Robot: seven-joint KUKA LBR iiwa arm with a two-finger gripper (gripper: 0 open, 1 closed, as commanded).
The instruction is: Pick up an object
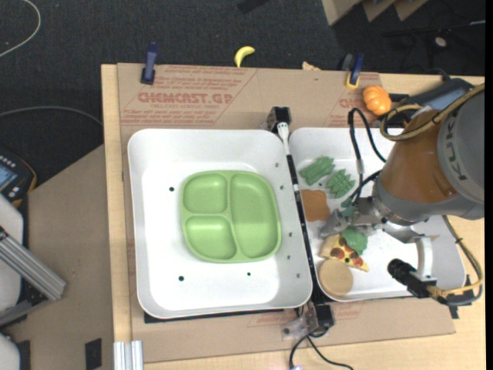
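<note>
While the arm reaches down into the right bin (454,264) in the camera view, nothing looks lifted yet, so I judge the pick unfinished. The gripper (344,223) hangs low over a cluster of toy food: a pizza slice (347,250) just below it, a brown square (313,204) beside it, green vegetables (327,174) above, a tan disc (336,278) near the bin's front. Whether the jaws are spread or pressed together I cannot tell. A green divided plate (231,215) sits in the left bin (154,168).
</note>
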